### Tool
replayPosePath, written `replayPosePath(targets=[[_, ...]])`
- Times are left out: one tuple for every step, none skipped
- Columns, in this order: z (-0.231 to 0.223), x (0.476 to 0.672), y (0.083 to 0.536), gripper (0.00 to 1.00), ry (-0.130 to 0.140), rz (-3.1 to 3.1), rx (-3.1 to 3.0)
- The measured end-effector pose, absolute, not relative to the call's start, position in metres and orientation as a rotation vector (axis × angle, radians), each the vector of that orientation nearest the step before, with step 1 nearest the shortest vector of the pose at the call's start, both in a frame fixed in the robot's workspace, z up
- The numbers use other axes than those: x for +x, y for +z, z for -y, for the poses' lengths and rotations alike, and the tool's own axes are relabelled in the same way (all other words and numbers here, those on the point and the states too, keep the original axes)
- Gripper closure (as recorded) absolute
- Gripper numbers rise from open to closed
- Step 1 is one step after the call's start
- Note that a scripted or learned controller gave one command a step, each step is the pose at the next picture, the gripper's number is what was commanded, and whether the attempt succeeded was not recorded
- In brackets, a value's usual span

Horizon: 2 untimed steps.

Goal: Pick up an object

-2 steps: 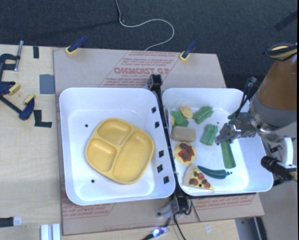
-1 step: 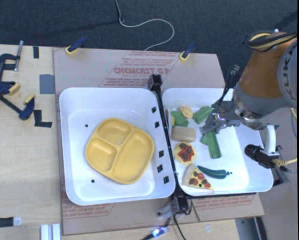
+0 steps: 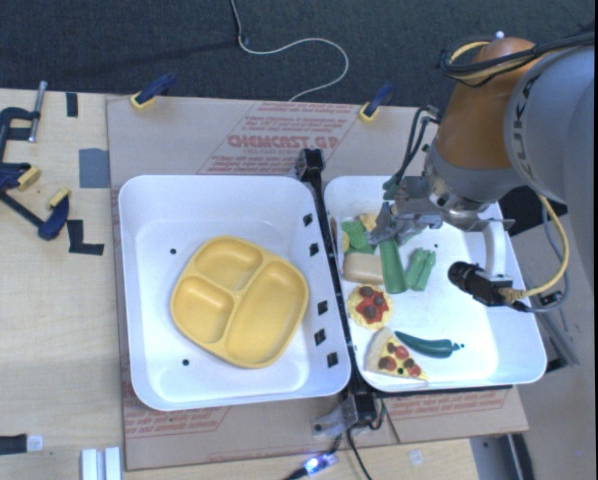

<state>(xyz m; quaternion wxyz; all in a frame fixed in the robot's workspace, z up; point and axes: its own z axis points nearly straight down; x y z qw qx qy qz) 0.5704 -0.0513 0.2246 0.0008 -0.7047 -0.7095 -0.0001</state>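
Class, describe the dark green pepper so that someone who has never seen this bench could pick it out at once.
Start at the right bin, the one holding toy food rather than the yellow plate. Go to its near edge, where a pizza slice lies. The pepper lies just beside that slice: long, curved, glossy dark green with a bluish tip, darker and slimmer than the pale green pieces under the arm.

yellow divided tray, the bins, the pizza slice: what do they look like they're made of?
Yellow divided tray: likely moulded plastic, smooth with a soft sheen on its rounded compartments. Bins: probably thin white plastic, glossy, rounded rims. Pizza slice: looks like a toy, plastic or rubber, flat bright colours; cannot tell which.
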Motion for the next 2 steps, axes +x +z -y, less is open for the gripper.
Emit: replayPosePath(targets=[[0.0119, 0.5821, 0.2329, 1.00, -0.001, 2.227, -2.214], [0.0161, 0.5888, 0.2334, 1.00, 0.002, 2.223, -2.218]])
